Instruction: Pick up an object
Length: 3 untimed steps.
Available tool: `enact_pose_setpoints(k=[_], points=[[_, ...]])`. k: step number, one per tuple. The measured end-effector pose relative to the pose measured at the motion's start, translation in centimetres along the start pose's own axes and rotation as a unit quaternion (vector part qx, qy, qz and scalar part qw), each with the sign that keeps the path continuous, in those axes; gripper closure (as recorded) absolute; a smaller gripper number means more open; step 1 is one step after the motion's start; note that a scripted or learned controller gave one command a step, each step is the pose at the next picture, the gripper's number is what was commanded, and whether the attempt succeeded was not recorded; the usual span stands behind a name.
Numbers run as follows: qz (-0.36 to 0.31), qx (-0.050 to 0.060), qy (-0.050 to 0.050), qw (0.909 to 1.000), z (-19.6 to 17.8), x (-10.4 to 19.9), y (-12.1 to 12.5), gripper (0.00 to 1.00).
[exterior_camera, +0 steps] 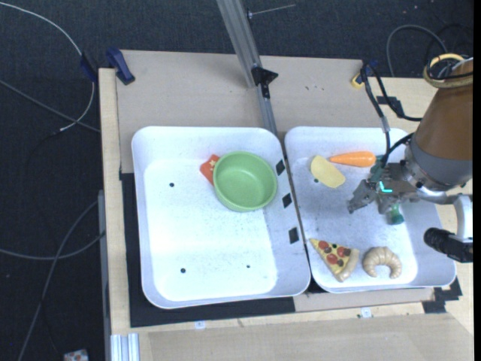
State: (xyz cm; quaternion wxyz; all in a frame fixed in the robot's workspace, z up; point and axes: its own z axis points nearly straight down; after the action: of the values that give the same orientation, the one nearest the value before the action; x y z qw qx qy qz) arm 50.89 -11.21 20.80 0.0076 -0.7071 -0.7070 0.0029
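In the right bin (331, 224) lie an orange carrot (352, 158), a pale yellow chip-shaped piece (328, 172), a pizza slice (334, 258) and a croissant (382, 262). My gripper (370, 199) hangs over the middle right of this bin, fingers spread apart with nothing between them. It is below the carrot and above the croissant. A small green thing (395, 216) sits by the wrist, partly hidden. The left bin (188, 262) holds a green bowl (243, 180) with a red-orange object (208, 168) tucked behind its left rim.
A metal pole (239, 32) slants down from the top to the gap between the bins. Black clips (288, 200) line the divider. Blue clamps (118, 65) hold the bench corners. Cables run at the upper right (387, 115).
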Motion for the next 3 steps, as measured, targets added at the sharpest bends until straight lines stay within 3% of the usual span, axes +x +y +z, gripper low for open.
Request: enact_pose_setpoints(k=[1, 3], points=[[0.0, -0.003, 0.0, 1.0, -0.3, 0.0, 0.1, 0.0], [0.001, 0.001, 0.0, 1.0, 8.5, -0.4, -0.4, 0.0]])
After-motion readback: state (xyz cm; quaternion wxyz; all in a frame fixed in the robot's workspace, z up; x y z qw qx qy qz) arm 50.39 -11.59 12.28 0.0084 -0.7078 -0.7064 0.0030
